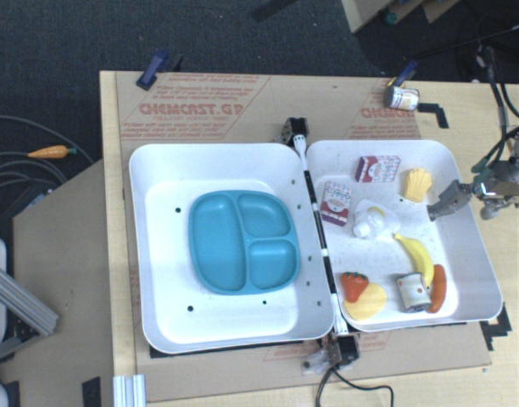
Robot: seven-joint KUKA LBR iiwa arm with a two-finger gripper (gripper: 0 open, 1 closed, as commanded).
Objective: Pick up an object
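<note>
Blue divided plate fills left bin; jaws' state unclear over right bin

tool: grey metal fingers | silvery wrist | black cables above

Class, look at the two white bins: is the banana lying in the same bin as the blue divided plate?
No: the banana lies in the right bin among other small items, while the blue plate sits in the left bin.
</note>
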